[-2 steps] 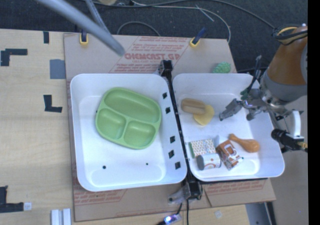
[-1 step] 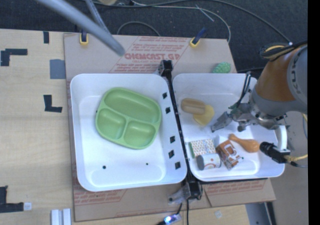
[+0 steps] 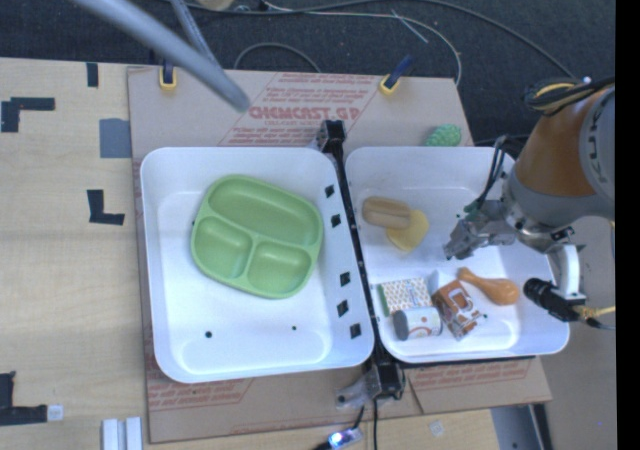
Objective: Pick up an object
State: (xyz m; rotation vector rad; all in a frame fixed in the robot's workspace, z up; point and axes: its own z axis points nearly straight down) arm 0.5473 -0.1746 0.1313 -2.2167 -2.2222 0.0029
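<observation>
From my remote station I saw the arm (image 3: pixel 570 163) reaching in from the right side, with the gripper (image 3: pixel 468 238) low over the right bin (image 3: pixel 450 166). At this slant I could not tell the gripper's state, and nothing visible sat inside it, so I judged that nothing was picked yet.

The things to choose from all lay in the right bin. A tan roll (image 3: pixel 384 210) was touching a yellow piece (image 3: pixel 410 231) toward the far left part of that bin. An orange piece shaped like a drumstick (image 3: pixel 490 287) lay just beside the gripper, on its near side. Closer to the near edge were a small patterned box (image 3: pixel 404 294), a white cup on its side (image 3: pixel 420 323) and a brown and white packet (image 3: pixel 459 310), crowded together. The left bin (image 3: pixel 165 238) held a green divided plate (image 3: pixel 258 235).

In my opinion the orange piece was the best target, because it was nearest to the gripper and stood a little apart from the crowded group. To do the step well, I would place the gripper directly over its thick end, turn it across the narrow width, go down until close to the bin floor, then close and lift straight up. The risk was pushing the piece against the packet instead of catching it.
</observation>
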